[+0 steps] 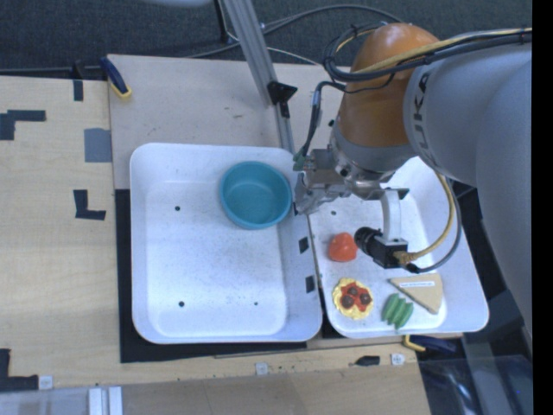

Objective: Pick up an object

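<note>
Candidate objects, right bin (467, 314): four small items lie on the bin's near floor. Red piece (342, 247), rounded, sits toward the bin's left wall, free of contact. Round yellow piece with dark red spots (352, 296) lies just below it, near the front left corner. Green piece (397, 309) lies just beside the yellow one, to its right, at the front rim. Tan wedge (421, 291) lies next to the green piece, on its right and slightly further back; whether the two touch cannot be told.

Candidate object, left bin (173, 275): one blue bowl (255, 194), upright, open side up, stands in the far right corner, close against the wall shared with the right bin. The remaining floor of this bin shows a scatter of dark specks.

Gripper (313, 199): hangs over the divide between the two bins, just right of the blue bowl and above the red piece. Claw state: cannot tell, as the wrist body hides it. Nothing is seen held.

Arm (449, 102): grey, with an orange band, enters from the right and covers the far part of the right bin. A black fitting (380, 245) with cable hangs beside the red piece.

Bench (52, 232): light wood, dark tape marks at left.
</note>
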Available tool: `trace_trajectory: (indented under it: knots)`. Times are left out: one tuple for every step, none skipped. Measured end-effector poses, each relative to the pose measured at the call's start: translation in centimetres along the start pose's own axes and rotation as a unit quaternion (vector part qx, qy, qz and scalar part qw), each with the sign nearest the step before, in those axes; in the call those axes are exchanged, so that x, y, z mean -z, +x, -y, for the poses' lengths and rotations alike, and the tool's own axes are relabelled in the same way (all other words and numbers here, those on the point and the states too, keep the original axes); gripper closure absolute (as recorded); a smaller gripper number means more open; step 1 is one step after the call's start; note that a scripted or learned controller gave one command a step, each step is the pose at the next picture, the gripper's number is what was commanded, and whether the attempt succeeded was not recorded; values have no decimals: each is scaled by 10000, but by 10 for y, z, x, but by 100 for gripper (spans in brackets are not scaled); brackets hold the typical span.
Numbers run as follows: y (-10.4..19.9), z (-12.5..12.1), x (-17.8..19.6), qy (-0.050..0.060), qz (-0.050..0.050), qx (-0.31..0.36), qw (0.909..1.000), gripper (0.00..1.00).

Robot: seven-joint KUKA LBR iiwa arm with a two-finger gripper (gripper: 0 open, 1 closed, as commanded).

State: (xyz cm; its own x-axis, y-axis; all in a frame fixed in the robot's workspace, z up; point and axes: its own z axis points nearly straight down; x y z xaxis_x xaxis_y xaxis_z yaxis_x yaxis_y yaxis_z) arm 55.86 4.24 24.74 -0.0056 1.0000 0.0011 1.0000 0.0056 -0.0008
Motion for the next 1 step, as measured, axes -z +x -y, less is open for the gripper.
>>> trace_trajectory:
  knots:
    - [57, 5, 0, 1, 1, -2, 10000, 100]
